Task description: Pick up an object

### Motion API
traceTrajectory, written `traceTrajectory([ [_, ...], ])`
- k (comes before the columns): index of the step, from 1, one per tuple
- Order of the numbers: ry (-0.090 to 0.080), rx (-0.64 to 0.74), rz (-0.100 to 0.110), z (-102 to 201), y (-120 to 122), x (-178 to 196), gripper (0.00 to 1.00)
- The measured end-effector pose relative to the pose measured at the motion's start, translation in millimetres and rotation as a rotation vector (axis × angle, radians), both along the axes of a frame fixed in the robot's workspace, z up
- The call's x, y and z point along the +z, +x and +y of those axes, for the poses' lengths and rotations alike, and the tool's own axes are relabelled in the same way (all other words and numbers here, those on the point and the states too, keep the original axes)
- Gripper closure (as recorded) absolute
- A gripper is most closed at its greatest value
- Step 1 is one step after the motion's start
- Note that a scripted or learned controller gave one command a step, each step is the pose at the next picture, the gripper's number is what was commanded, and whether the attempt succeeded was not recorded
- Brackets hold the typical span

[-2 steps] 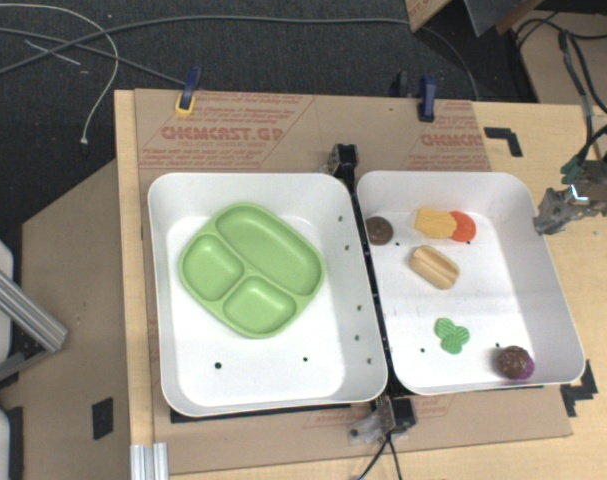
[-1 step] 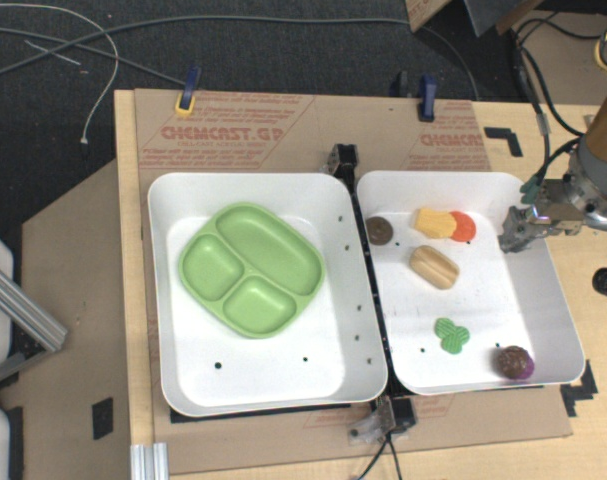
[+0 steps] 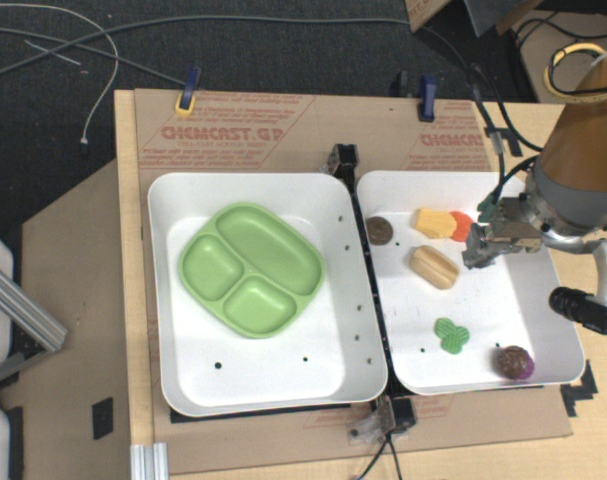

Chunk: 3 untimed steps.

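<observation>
The gripper (image 3: pixel 480 255) hangs low over the right bin (image 3: pixel 543 363); whether it is open or closed I cannot tell. Just to its left lies a tan bread roll (image 3: pixel 434 267), near but apart. A yellow block (image 3: pixel 435 223) with a red piece (image 3: pixel 461 226) sits just above-left (almost under the wrist). The left bin (image 3: pixel 183 368) holds a green plate (image 3: pixel 250 268).

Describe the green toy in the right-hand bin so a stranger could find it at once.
Start at the right-hand shallow white bin, beside the one holding the green divided plate. Look toward its near edge: the small bright green lobed toy lies there, apart from the rest. It is the one green piece in that bin; the dark purple round toy sits further right.
</observation>
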State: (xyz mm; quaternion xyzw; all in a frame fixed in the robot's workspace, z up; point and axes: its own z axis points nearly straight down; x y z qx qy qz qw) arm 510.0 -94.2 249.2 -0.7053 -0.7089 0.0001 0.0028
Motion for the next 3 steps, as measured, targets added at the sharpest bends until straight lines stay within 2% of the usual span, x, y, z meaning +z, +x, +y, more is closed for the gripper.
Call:
traceTrajectory([
  [1,-0.001,0.001,-0.001,46.1,-8.0,2.1,1.0],
  [3,-0.001,0.002,0.001,163.7,-13.2,-24.6,1.0],
])
